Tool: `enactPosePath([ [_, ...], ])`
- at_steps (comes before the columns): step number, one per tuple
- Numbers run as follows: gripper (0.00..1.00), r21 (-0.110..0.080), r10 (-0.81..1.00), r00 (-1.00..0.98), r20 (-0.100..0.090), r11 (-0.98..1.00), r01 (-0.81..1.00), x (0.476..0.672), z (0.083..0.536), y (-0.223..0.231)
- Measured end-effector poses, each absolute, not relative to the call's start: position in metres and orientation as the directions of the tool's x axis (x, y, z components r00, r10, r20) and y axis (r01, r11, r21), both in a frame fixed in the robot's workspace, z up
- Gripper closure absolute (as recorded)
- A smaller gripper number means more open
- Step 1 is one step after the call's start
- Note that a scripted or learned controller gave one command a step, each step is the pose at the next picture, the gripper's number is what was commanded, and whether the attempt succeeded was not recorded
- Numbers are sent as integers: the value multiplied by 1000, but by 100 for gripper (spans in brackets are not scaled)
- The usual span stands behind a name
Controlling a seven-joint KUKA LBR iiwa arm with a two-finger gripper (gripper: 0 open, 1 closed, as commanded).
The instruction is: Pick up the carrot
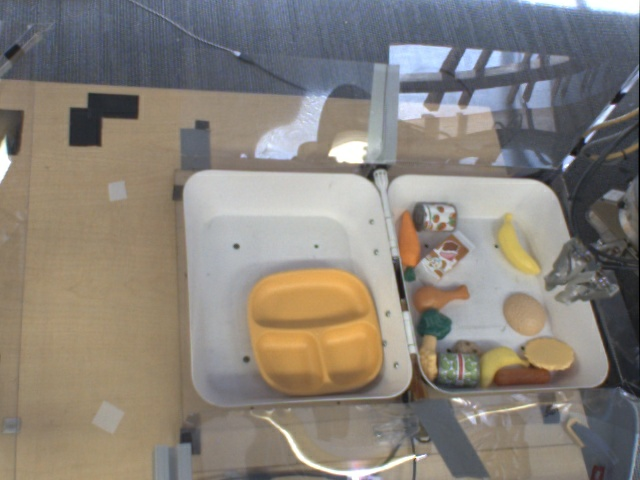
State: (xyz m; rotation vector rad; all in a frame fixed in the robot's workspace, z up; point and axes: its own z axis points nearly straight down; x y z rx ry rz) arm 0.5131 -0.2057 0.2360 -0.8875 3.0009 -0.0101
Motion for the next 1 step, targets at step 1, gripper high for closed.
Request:
enactPosePath([
  [1, 100, -2, -720, -693, -4, 693, -720, 530, 158, -205],
])
